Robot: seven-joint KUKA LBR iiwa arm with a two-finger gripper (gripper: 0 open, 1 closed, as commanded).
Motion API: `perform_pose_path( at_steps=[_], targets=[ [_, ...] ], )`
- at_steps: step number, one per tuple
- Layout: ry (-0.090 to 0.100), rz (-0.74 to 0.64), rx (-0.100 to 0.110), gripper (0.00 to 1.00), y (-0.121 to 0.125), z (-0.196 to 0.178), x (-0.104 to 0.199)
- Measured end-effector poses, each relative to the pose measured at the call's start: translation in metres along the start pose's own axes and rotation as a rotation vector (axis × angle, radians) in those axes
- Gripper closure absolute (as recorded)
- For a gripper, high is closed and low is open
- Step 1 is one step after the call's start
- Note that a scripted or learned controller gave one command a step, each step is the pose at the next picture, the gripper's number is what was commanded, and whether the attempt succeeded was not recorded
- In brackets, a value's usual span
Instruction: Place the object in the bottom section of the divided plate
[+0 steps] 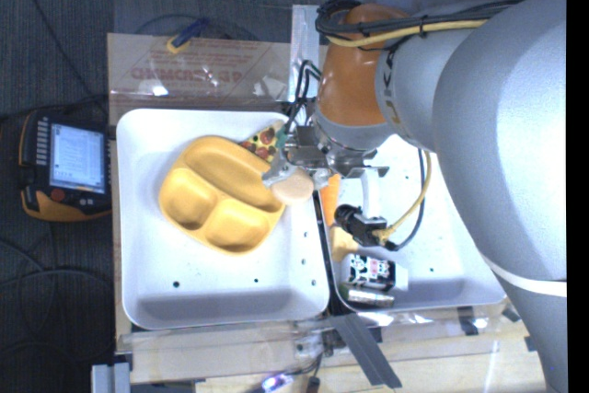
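Observation:
A yellow divided plate (pixel 219 193) lies in the left bin, with three hollow sections. My gripper (pixel 296 168) hangs over the plate's right edge, close to the wall between the bins. A pale beige, rounded object (pixel 294 187) sits between its fingers, just beyond the plate's right rim. The wrist and the orange band hide the upper part of the gripper.
A toy pizza slice (pixel 262 141) lies at the plate's upper right rim. The right bin (pixel 442 276) holds an orange piece (pixel 328 198), a black-and-white box (pixel 369 271) and a dark cylinder (pixel 371 297). A handheld pendant (pixel 64 163) sits left of the bench.

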State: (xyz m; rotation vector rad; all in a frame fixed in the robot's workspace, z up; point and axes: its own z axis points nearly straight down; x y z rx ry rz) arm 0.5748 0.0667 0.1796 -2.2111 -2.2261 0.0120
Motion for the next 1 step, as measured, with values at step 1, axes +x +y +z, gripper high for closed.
perform_pose_path(
  at_steps=[1],
  targets=[
    [0.0,0.0,0.0,0.0,0.0,0.0,-0.0002]
  ],
)
